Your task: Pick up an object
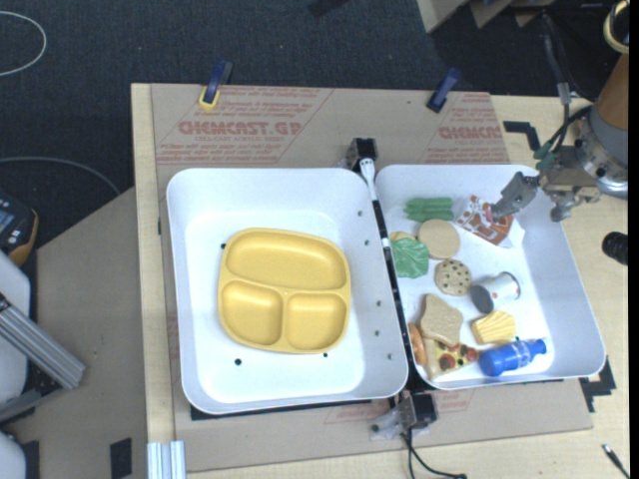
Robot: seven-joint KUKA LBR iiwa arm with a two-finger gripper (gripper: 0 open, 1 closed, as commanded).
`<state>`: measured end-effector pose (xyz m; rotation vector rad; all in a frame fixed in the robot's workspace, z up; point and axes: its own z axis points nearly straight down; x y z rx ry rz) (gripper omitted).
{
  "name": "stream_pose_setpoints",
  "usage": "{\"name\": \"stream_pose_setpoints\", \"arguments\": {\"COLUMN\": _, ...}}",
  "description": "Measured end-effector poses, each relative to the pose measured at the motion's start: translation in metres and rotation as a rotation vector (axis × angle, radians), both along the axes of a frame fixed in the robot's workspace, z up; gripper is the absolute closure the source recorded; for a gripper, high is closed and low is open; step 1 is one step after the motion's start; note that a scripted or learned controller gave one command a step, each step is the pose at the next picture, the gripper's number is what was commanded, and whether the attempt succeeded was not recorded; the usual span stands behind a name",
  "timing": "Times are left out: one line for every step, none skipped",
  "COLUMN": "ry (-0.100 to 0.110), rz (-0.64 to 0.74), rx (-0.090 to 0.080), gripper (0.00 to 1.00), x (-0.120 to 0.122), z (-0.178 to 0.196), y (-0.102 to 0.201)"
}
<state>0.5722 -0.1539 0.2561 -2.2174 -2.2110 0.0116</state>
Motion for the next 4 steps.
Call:
{"name": "stream_pose_setpoints", "arguments": {"ry": -0.013, "rz": 0.003, "rx": -0.003, "gripper": 0.0, "x": 0.002, "z": 0.007, "y": 0.0}}
{"name": "stream_pose_setpoints", "arguments": {"ry": -0.006, "rz": 0.003, "rx": 0.0, "gripper": 0.0, "x": 0.007, "z": -0.037, "y": 0.003}}
{"name": "stream_pose_setpoints", "arguments": {"ry": -0.005, "rz": 0.003, "rx": 0.0, "gripper": 0.0, "x": 0.011, "z": -0.1, "y": 0.002}}
{"name": "stream_pose_setpoints", "arguments": {"ry": -0.005, "rz": 0.003, "rx": 0.0, "gripper": 0.0, "x": 0.004, "z": -0.145, "y": -0.001}}
